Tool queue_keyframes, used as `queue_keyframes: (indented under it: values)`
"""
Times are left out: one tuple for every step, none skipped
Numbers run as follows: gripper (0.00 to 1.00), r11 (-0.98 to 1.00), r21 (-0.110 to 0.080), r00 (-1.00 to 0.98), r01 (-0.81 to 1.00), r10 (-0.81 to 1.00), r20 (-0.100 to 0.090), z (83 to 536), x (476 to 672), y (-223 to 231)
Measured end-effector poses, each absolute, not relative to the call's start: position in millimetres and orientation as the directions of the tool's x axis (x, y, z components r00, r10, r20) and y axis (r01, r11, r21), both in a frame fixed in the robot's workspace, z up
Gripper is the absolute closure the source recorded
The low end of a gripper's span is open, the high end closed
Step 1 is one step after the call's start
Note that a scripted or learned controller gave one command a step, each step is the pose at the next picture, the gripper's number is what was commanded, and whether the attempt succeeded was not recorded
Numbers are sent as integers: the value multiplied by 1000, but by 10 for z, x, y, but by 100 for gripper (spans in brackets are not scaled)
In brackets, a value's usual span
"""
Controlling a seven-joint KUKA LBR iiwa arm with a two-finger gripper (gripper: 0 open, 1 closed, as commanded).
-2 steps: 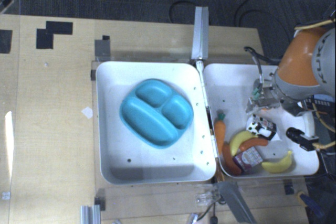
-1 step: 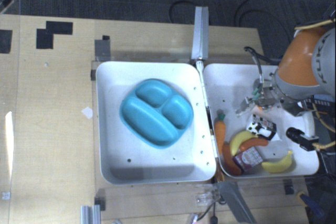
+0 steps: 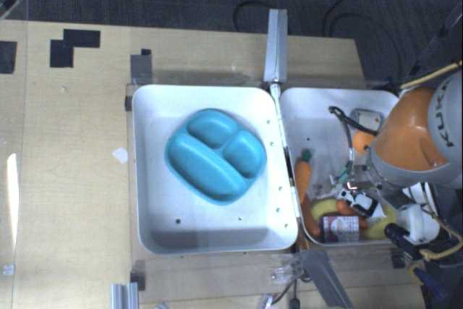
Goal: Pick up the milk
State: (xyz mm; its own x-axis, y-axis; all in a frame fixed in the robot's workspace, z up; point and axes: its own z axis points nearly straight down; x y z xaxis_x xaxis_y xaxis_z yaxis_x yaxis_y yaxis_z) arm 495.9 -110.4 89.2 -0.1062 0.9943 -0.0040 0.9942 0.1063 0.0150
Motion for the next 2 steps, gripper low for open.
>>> queue_keyframes:
  values:
    - [100, 110, 23, -110, 994, 994, -4, 1001, 4997, -1088]
    - [100, 32, 3, -32, 999, 999, 0, 1839, 4908, -454]
